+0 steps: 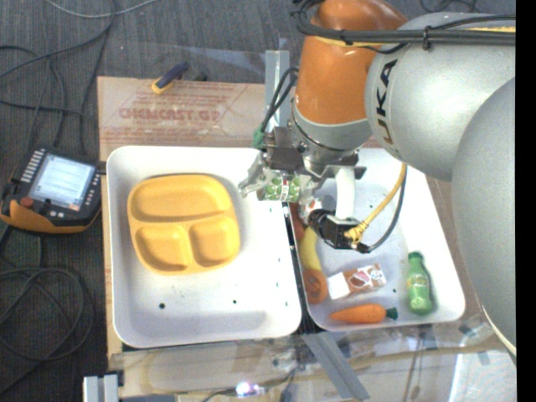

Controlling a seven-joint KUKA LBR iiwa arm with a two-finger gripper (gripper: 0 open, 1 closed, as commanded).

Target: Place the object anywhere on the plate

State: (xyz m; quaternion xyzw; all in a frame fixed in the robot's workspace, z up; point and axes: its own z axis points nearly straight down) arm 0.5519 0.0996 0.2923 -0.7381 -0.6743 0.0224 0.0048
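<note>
From my station I see two white bins side by side; the left bin carries a yellow divided plate toward its far-left part, with three compartments, and bare white floor runs along its near side and its right side up to the shared rim; that is the open room I have. The right bin is tighter; along its near edge lie a carrot, a small white and red carton, and a green bottle by the right wall; a banana and an orange round piece lie against the rim between the bins.

The arm comes in from the right, its grey body covering the far-right part of the right bin, the orange band above the wrist; the wrist points down and the gripper hangs right over the dividing rim, at the far end of the bins, just right of the plate's far-right corner. I see something small and green and white at the fingers, but I cannot tell what it is, nor whether the fingers are apart or closed on it.

A teach pendant rests on the floor left of the bins; a cardboard sheet lies beyond them.
</note>
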